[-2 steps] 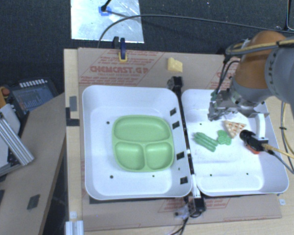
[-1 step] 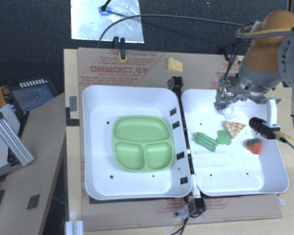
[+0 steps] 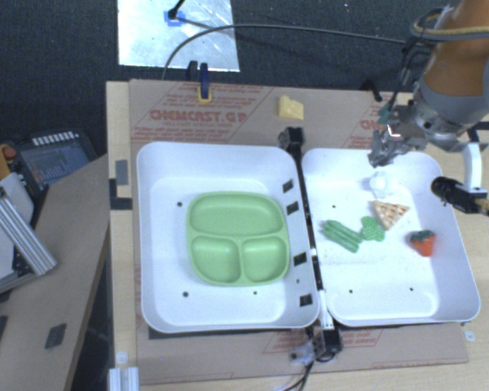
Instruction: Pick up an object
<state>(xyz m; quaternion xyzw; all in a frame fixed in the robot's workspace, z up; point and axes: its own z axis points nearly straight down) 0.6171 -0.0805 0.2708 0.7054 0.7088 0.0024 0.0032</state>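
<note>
Beside the pizza slice: broccoli, strawberry.

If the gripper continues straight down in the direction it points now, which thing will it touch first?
Most likely the small white object, which lies just below the gripper in the right bin. Depth is unclear from this slanted view, so it might land on the bin floor beside it.

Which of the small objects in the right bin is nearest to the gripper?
The small white object, directly below the gripper. The pizza slice, green vegetables and strawberry lie farther away.
</note>
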